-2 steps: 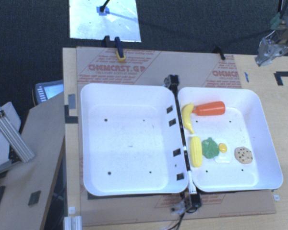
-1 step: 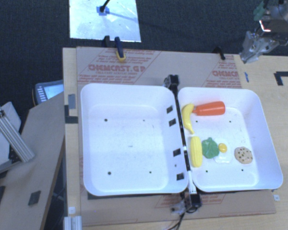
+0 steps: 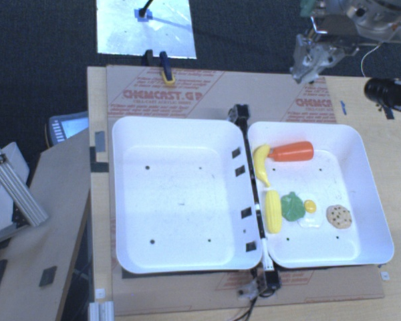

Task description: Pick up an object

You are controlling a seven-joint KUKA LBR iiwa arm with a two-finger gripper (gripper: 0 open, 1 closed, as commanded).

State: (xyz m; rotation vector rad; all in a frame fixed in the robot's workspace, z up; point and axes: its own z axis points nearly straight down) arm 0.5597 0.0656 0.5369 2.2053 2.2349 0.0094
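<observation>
The left bin offers a wide open floor with nothing in the way but its own raised walls. The right bin is tighter: a banana and a corn cob lie along its left wall, a carrot sits near the back touching the banana's top, and a green leafy piece, a fried egg and a cookie cluster in the middle. Its front strip and far right side stay bare. The end effector hangs above the counter behind the bins, well apart from them
</observation>
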